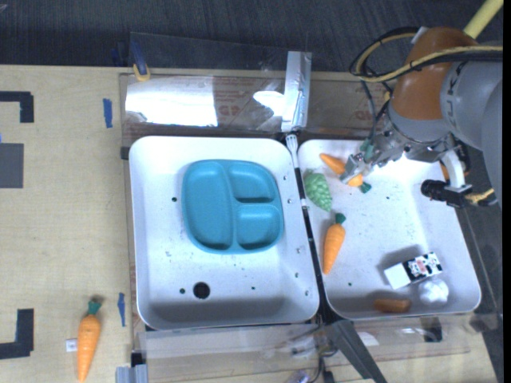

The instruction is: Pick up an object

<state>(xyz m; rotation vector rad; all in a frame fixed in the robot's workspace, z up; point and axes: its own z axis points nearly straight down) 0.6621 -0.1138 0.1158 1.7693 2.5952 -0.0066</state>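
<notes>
The gripper (358, 168) sits low over the far left corner of the right bin (455, 238), at the end of the grey arm (471, 102) with its orange band (419, 86) that reaches in from the right. I cannot tell its state from this view; a small orange piece (333, 163) lies just beside its tip on the left, and another orange bit (363, 185) lies just below it.

Going left to right: a toy carrot (87, 337) lies on the tan worktop (56, 238), outside the bins, near the front left corner. The left bin (152, 214) holds a blue divided plate (232, 204) near its middle and has a dark round spot (200, 290) towards its front. In the right bin, a green knobbly item (318, 190) rests against the left wall, with a second toy carrot (333, 241) just in front of it, leaf end pointing to the back. Towards the front right lie a white block with a black-and-white patterned piece (413, 270), a pale rounded thing (434, 293) next to it, and a brownish-orange oblong (392, 303) near the front wall.
</notes>
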